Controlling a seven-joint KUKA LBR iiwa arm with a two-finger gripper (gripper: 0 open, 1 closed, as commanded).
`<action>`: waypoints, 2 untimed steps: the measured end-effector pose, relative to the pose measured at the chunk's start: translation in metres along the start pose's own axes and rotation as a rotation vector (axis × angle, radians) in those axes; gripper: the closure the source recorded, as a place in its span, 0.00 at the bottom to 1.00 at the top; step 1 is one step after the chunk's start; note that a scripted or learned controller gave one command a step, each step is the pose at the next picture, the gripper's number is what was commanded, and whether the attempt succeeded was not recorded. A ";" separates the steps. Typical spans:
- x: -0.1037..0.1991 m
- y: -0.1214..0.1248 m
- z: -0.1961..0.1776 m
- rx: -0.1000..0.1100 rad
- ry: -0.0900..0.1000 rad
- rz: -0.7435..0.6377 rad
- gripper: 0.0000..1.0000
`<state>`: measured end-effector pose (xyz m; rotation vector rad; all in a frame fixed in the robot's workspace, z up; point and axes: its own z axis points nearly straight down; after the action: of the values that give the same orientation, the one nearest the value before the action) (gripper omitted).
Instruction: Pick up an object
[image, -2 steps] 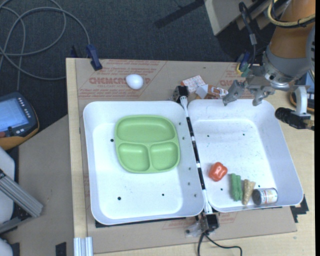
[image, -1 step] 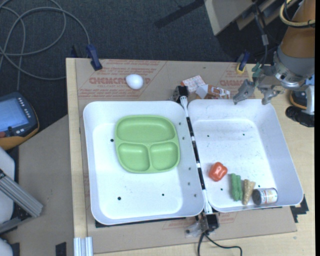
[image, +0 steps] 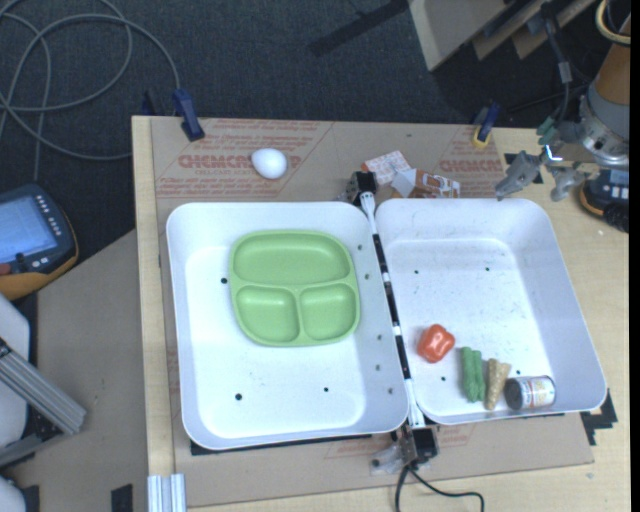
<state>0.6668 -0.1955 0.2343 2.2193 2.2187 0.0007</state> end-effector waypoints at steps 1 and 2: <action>-0.019 0.000 -0.024 0.000 0.000 0.000 0.00; -0.028 0.001 -0.064 0.000 0.000 -0.001 0.00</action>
<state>0.6671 -0.2234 0.2984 2.2178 2.2196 0.0012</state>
